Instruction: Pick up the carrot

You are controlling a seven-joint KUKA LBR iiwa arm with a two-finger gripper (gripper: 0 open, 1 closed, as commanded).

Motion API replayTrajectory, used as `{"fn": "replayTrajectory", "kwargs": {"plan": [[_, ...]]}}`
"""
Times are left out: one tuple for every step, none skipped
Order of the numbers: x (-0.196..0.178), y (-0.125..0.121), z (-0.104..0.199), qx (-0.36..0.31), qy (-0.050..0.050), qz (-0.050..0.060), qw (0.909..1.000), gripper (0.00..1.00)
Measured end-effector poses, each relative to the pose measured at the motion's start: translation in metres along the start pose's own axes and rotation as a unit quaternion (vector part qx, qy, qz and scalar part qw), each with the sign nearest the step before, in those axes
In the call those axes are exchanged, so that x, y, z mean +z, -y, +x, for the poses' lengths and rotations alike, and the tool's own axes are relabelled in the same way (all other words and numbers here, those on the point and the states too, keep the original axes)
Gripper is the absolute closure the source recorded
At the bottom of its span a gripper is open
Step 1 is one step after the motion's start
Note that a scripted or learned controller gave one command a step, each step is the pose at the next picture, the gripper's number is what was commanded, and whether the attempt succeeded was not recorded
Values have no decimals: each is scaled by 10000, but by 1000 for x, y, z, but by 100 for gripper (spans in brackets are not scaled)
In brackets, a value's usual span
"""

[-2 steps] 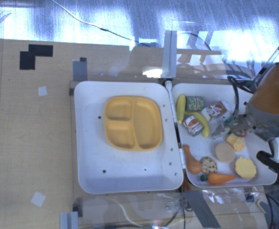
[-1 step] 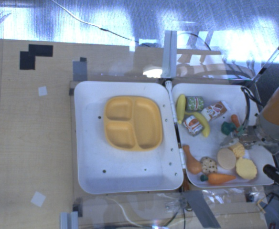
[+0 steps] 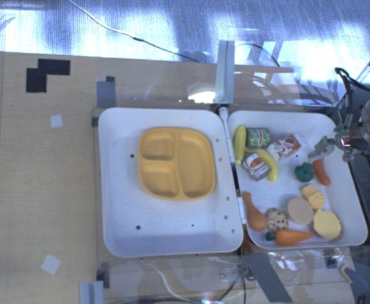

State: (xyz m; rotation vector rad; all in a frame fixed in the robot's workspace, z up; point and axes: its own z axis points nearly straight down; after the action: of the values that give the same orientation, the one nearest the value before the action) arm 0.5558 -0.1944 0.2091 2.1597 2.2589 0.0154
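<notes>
Nearest us, at the front edge of the right bin (image 3: 356, 189), lies the carrot (image 3: 291, 236), orange, on its side, green end toward the bin's front left corner.

Left to right from there: the left bin (image 3: 118, 182) carries a yellow divided plate (image 3: 175, 162) near its middle. Across the divider, against the right bin's left wall, we note a banana (image 3: 239, 143) and, further forward, a chicken drumstick (image 3: 254, 213) with a cookie (image 3: 277, 219) just beside it. Mid-bin: a green can (image 3: 258, 137), two small cartons (image 3: 256, 166), a tan disc (image 3: 300, 211), a yellow corn piece (image 3: 312, 197). A yellow round (image 3: 327, 225) touches the carrot's right end.

The gripper (image 3: 321, 148) sits over the right bin's back right part, near a dark green vegetable (image 3: 304, 171) and a small orange-red piece (image 3: 321, 172). Its fingers are too small and blurred; we cannot tell their state. The carrot lies well apart from it, forward and somewhat left.
</notes>
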Motion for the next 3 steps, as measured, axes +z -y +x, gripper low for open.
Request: {"fn": "replayTrajectory", "kwargs": {"plan": [[80,42,53,26,-36,107,9999,0],[113,62,-3,898,-33,-21,9960,0],[21,8,8,452,-4,1,9990,0]]}}
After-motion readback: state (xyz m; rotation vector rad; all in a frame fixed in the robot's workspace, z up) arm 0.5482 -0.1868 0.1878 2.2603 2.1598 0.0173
